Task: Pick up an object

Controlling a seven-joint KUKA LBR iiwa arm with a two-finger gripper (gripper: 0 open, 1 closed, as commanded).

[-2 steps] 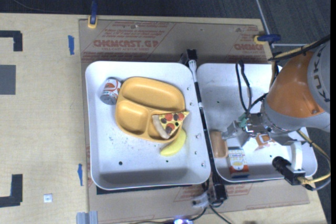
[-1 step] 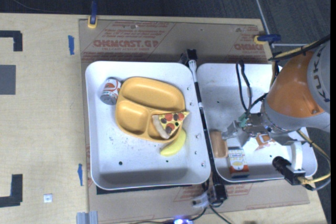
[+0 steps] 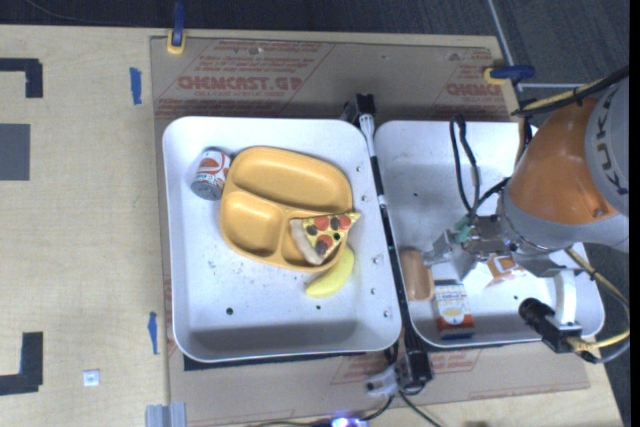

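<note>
The arm (image 3: 575, 170) comes in from the right edge, its broad orange band bulging above the grey wrist. It's bent down and leftward, cables looping off its upper side. The gripper (image 3: 462, 243) hangs low at the end of it, finger position too cluttered to read.

Lying flat in right bin (image 3: 420, 155): tan hot-dog bun (image 3: 414, 275) by left wall; small red-and-white packet (image 3: 452, 305) just beside it, near front wall.
</note>
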